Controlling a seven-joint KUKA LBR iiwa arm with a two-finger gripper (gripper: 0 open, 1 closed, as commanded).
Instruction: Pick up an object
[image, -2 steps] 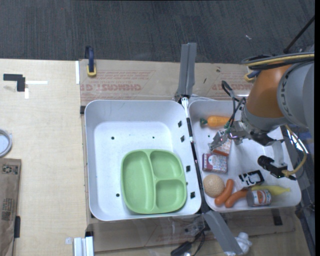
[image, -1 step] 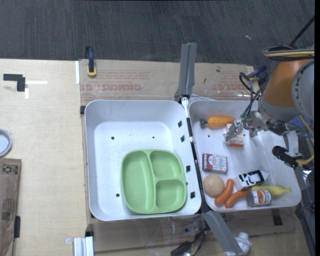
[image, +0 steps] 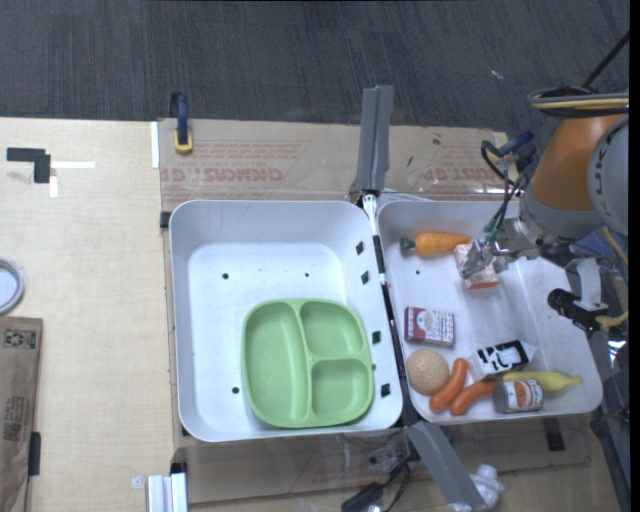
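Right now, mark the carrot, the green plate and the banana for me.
carrot (image: 441, 243), camera view, middle of its orange body.
green plate (image: 268, 362), camera view, floor of its long left compartment.
banana (image: 555, 380), camera view, yellow body near its right end.

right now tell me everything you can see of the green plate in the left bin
The green plate is a pale green, plastic-looking tray with rounded corners and three compartments: one long section on its left and two smaller ones on its right. It lies flat and face up on the floor of the left bin, in the near right part, turned slightly askew. All three sections look bare. Its right edge sits close to the bin's wall; whether they touch is unclear.
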